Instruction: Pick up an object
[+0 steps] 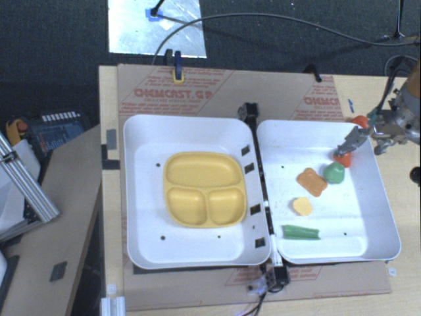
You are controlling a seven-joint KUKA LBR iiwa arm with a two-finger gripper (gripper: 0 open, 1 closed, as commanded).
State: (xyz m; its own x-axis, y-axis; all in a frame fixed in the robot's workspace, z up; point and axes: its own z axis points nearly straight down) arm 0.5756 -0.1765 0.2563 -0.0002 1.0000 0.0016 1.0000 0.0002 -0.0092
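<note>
Grey claw perhaps touching red object.

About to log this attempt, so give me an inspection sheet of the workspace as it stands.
Surface: two white bins, left bin and right bin, on a board.
Job's things: orange piece, green ball, yellow piece and green bean in the right bin; red piece at the gripper's tip.
Clutter: yellow tray in the left bin.
Gripper: gripper low over the right bin's far right; grasp unclear.
Cables: one cable across the floor behind.
Surroundings: foil sheet, dark floor.
</note>
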